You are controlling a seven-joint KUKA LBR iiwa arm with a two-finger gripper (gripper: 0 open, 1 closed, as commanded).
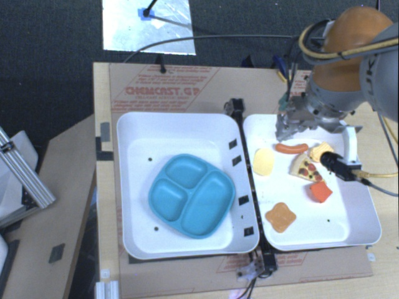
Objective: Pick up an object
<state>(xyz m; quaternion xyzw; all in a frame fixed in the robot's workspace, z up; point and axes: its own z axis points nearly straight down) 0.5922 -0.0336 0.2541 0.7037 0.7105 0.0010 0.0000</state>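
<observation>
So far nothing lifted: gripper (288, 128) low over sausage (292, 147) in right bin (358, 229), finger state impossible to tell.

Foil sheet (148, 17) beyond bench; aluminium rail (22, 170) at left; brown cardboard (163, 87) under bins.

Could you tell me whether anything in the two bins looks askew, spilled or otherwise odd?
Nothing looks spilled or damaged. The blue divided plate sits turned at an angle in the left bin rather than square to its walls. The toy foods lie loosely scattered in the right bin, below the hand.
</observation>
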